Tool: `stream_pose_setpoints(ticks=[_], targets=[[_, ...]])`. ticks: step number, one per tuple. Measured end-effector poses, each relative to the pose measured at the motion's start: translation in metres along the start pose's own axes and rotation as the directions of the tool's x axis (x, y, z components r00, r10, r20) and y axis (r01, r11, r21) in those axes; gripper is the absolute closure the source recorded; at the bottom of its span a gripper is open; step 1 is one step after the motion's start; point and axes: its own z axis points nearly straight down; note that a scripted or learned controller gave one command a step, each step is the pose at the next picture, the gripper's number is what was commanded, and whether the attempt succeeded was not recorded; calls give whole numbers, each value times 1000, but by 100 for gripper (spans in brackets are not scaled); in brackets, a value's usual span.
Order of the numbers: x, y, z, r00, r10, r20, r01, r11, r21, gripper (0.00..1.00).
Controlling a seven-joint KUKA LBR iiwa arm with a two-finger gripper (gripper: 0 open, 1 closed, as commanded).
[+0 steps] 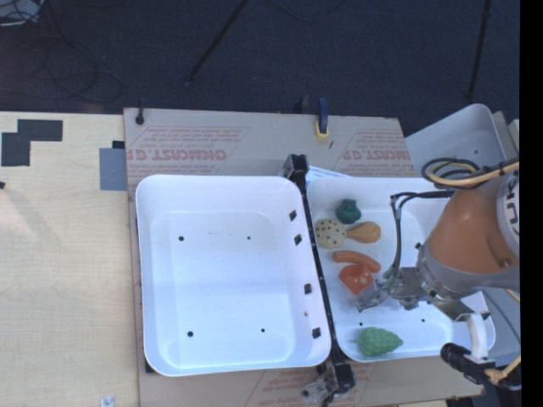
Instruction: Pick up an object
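Camera view — right bin (pixel 407 195): green lump (pixel 377 341), red piece (pixel 356 277), jaws (pixel 370 298) beside.

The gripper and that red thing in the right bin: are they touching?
Cannot tell. In the camera view the gripper overlaps the lower edge of the red thing, but the slanted look-down leaves real contact versus hovering unclear.

Both white bins, the left bin (pixel 225 278) and the right bin (pixel 416 333), look like smooth moulded plastic with a faint sheen, and they sit on a matt brown cardboard sheet (pixel 254 142) printed with red lettering. Left of that sheet the bench (pixel 59 270) shows a pale, matt wood-like surface. In the right bin the green lump (pixel 377 341) has a rough, bumpy skin, while the orange band (pixel 471 231) of the arm beside it is smooth and softly glossy.
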Motion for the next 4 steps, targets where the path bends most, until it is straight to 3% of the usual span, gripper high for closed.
stream_pose_setpoints(ticks=[1, 2, 3, 4], targets=[[17, 49, -115, 1000, -5, 2, 5, 1000, -19, 0], [25, 20, 8, 1000, -1, -2, 1, 1000, 2, 0], [4, 65, -73, 1000, -1, 3, 1, 1000, -15, 0], [23, 5, 41, 1000, 1, 0, -1, 1000, -3, 0]])
